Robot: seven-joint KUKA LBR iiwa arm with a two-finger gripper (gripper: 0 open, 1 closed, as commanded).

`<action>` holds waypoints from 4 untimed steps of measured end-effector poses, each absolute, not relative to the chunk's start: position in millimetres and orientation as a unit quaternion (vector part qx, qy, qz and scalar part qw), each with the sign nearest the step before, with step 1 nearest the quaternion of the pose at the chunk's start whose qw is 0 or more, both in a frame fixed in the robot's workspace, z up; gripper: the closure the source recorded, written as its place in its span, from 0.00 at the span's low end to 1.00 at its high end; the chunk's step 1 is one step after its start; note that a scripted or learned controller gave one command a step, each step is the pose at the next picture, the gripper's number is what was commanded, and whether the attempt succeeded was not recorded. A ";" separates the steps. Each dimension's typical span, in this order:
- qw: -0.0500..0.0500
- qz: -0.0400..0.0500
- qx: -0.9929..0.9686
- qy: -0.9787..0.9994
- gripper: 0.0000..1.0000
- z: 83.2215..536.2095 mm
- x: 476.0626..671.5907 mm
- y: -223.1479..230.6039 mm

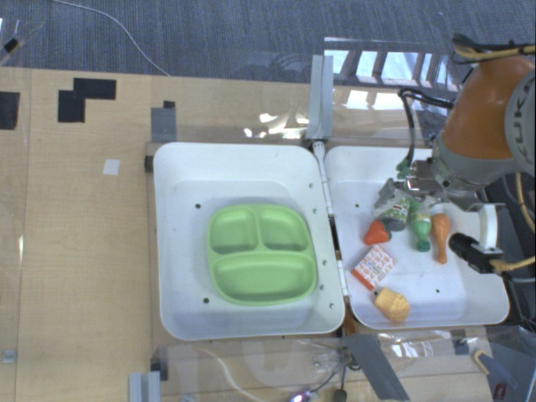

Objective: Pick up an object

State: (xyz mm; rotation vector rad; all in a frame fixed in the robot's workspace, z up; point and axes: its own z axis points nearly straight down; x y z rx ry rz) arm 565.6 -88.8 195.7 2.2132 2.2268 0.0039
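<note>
The right bin (469, 296) holds several small items. A red strawberry-like piece (377, 232) lies beside a dark green can-like object (397, 217). To their right are a green pepper-like piece (420, 233) and an orange carrot (440, 236). Nearer the front lie a red-and-white packet (374, 266) and a yellow-brown lump (392, 306). My gripper (400, 193) hangs low over the back of this cluster, just above the green can-like object. Nothing can be seen held in it.
The left bin (180, 224) carries a light green divided plate (261, 254) at its middle. A metal divider (321, 111) rises between the two bins at the back. The arm's orange band (486, 107) looms over the right bin's far right corner.
</note>
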 end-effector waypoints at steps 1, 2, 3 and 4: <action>0.001 0.001 0.706 0.709 0.00 113.6 620.5 -113.4; 0.005 0.005 0.705 0.709 1.00 128.7 624.2 -112.0; 0.008 0.004 0.706 0.708 1.00 91.7 578.0 -166.8; 0.003 0.002 0.705 0.709 1.00 221.0 544.7 -126.0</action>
